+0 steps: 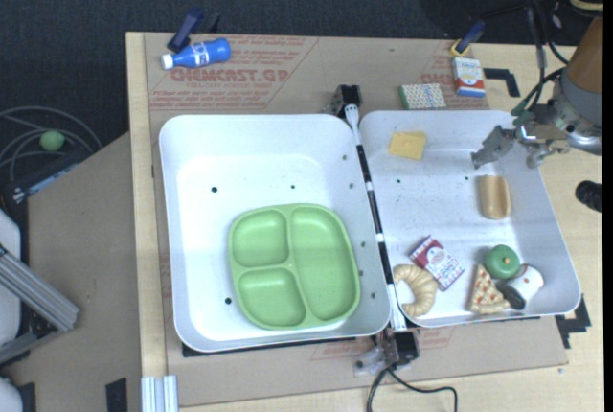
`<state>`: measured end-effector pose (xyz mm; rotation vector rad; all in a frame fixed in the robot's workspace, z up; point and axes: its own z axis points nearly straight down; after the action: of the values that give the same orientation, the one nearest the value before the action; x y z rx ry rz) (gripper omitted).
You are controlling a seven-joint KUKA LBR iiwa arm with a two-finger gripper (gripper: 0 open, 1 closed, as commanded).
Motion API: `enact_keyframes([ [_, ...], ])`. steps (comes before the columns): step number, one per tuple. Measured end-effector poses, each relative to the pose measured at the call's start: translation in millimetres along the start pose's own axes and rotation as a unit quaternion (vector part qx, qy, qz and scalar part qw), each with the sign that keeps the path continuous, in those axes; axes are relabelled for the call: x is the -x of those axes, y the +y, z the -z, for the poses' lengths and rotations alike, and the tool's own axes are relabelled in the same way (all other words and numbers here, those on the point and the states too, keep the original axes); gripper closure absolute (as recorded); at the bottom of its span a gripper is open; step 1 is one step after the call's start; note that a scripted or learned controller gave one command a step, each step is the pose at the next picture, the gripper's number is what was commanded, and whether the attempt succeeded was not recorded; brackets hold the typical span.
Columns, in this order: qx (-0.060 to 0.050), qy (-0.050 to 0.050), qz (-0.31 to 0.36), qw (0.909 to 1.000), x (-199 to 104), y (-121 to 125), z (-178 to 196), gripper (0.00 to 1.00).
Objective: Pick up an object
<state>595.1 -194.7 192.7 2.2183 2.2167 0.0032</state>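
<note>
1. Because the end effector (505, 148) hangs over the far side of the right bin (565, 252) with nothing visible between its fingers, no object is picked up yet; whether the fingers are spread or closed cannot be told from this slanted view.
2. The nearest candidate is the bread roll (494, 196), which lies just below the end effector and a little toward the front. Its rounded shape may let it slip or roll if the fingers close off its middle.
3. The cheese piece (407, 146) lies to the left of the end effector, well apart and flat; the fingers might scrape over it.
4. Farther toward the front, the croissant (418, 288), the small red packet (437, 260), the pizza slice (487, 293), the green round toy (502, 261) and the white and black piece (523, 286) lie close together. A descent there could push neighbours or catch two things.
5. Counted: two white bins, seven objects in the right one, and one green divided plate (292, 264) in the left bin (192, 209), far to the left of the end effector.
6. On the bench (287, 65) outside the bins there are one blue bottle (196, 55) and two small boxes (467, 76).
</note>
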Motion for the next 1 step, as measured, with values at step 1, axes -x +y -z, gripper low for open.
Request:
enact_keyframes([
  [1, -0.004, 0.001, 0.0, 1.0, 25.8, -37.2, -58.8, 0.0],
])
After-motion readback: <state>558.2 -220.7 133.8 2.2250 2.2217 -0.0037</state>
